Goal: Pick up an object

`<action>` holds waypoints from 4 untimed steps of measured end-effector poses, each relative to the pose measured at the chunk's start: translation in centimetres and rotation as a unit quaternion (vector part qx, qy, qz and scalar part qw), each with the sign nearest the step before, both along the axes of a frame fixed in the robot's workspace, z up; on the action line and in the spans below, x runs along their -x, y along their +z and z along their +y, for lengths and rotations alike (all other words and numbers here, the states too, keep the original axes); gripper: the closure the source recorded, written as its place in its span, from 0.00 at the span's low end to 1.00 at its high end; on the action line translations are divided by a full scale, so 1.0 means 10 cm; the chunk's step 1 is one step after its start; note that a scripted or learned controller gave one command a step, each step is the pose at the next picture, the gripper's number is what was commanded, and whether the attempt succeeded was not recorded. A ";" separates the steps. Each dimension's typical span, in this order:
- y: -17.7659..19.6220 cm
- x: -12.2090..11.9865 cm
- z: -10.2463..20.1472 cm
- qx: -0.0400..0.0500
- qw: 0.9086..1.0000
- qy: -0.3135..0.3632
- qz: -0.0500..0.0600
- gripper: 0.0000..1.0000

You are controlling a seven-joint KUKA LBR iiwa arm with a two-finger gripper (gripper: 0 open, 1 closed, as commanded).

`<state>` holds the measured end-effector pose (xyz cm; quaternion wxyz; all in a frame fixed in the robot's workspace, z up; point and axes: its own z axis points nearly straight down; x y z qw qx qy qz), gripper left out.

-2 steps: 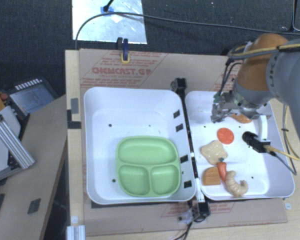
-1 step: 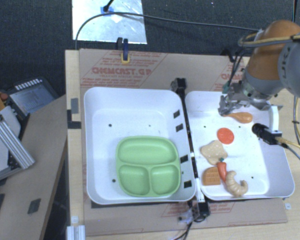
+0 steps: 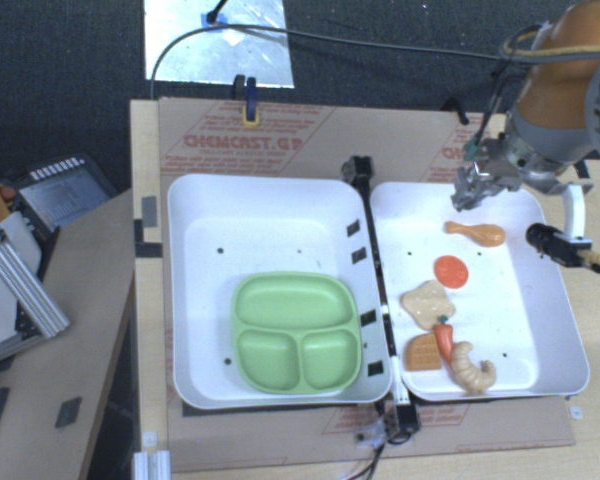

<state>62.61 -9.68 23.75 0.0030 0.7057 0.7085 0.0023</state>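
Note:
The right bin [image 3: 540, 298] holds several toy foods: an orange drumstick [image 3: 477, 232], a red round slice [image 3: 451, 271], a cream-coloured piece [image 3: 426, 303], an orange block [image 3: 421, 352], a small red carrot-like piece [image 3: 444, 337] and a pale curled shrimp [image 3: 471, 366]. My gripper [image 3: 465, 194] hangs over the bin's far edge, just above and left of the drumstick. Nothing shows between its fingers.
The left bin [image 3: 200, 268] holds a green divided plate [image 3: 295, 330] at its near right. Black clips [image 3: 360, 168] sit along the seam between the bins. A cardboard sheet [image 3: 280, 133] lies under both bins. Metal parts [image 3: 20, 268] lie at the far left.

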 end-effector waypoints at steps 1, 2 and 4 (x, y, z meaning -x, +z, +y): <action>0.22 -0.01 0.00 0.000 1.000 0.000 0.002 1.00; 0.16 -0.01 0.42 -0.001 1.000 0.002 0.003 1.00; 0.01 -0.01 1.45 -0.001 1.000 0.003 0.002 1.00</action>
